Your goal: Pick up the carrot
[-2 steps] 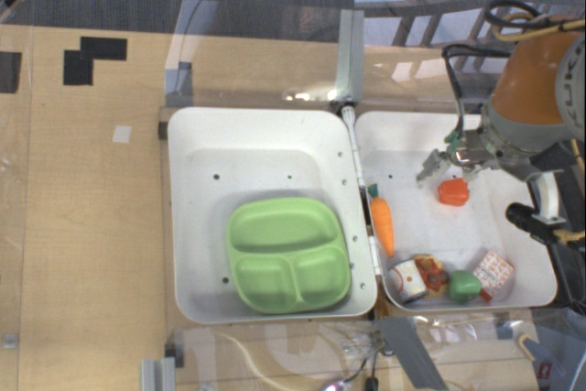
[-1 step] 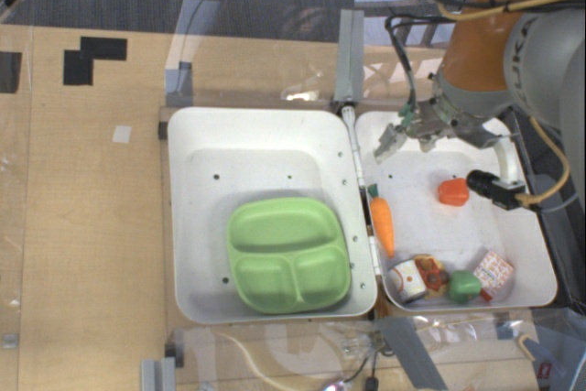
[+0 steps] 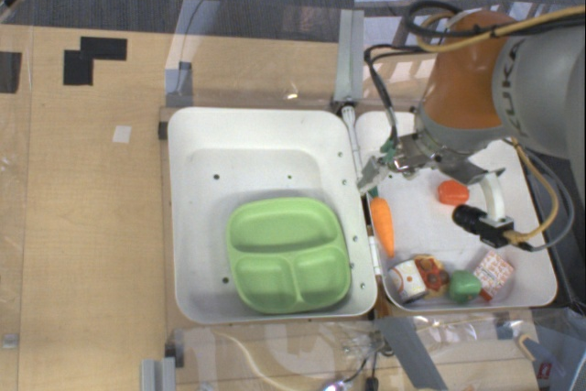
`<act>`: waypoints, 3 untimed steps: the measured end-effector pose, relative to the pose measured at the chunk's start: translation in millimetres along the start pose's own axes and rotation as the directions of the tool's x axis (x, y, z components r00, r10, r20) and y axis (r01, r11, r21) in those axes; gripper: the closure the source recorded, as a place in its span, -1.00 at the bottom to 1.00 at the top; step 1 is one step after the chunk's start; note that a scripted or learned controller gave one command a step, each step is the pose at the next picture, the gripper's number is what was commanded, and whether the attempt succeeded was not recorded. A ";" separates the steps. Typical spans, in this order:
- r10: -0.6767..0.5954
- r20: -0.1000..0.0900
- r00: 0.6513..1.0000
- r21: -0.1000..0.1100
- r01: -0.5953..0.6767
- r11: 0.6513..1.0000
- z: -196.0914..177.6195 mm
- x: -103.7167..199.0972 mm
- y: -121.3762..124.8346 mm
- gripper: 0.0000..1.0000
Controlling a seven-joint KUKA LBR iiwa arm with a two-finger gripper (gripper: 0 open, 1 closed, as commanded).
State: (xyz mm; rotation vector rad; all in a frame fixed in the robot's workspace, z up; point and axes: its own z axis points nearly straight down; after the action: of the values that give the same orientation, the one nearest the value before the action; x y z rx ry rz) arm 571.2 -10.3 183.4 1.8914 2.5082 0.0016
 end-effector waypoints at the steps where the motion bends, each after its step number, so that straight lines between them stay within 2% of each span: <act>1: 0.274 0.001 0.962 -0.002 -0.274 0.962 -94.9 -3.3 36.8 -1.00; 2: 0.197 0.002 0.980 -0.003 -0.197 0.980 -136.8 -5.7 101.5 -1.00; 3: -0.074 0.000 0.997 0.000 0.074 0.997 0.6 32.4 66.8 -1.00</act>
State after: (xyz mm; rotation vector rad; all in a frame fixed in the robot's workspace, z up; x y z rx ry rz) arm 626.5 39.3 182.9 1.7971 2.5766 0.0010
